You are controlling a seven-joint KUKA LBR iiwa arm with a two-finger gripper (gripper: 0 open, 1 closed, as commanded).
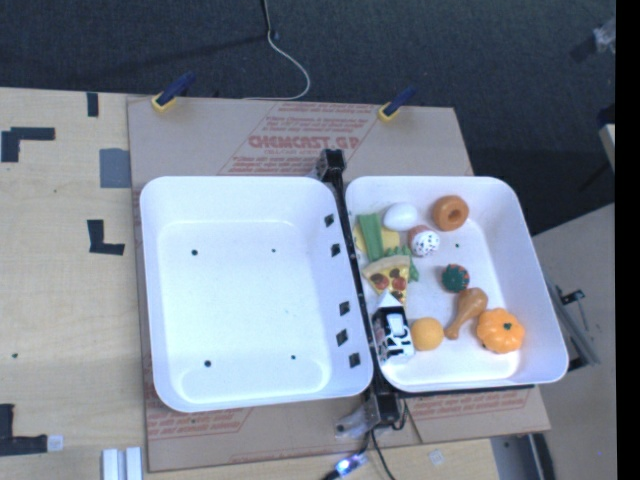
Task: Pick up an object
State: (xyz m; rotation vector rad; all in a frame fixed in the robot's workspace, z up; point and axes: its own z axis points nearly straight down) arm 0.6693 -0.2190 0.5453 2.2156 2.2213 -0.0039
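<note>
Right now, obs from my remote feed, overhead cam.

Two shallow white plastic bins sit side by side on a brown cardboard sheet w/ red print (300,140). The sheet is held at its far edge by two blue-and-yellow clamps (172,90). Light wooden bench (60,298) lies under all of it.

All pick candidates are in the right-hand white bin (532,268):
- white egg-shaped toy (401,215), far side, approx centre
- orange ring doughnut toy (449,212), just right of the egg
- green-and-yellow ribbed veg toy (370,233), against the bin's left wall
- small white ball w/ dark dots (425,242), near the egg, toward cam
- toy pizza slice, yellow w/ red spots (390,276), just below the veg toy
- small dark-green lump (456,278), can't tell what it is
- brown toy drumstick (466,310), tilted, its fat end near the green lump
- orange toy pumpkin w/ green stem (499,330), touching or just beside the drumstick's thin end
- yellow-orange round fruit toy (427,334)
- black-and-white block (392,333), near-left corner, just beside the round fruit

Left-hand white bin (160,268) shows four small dark dots on its floor.

Pincer state: I can't tell from this feed.
</note>
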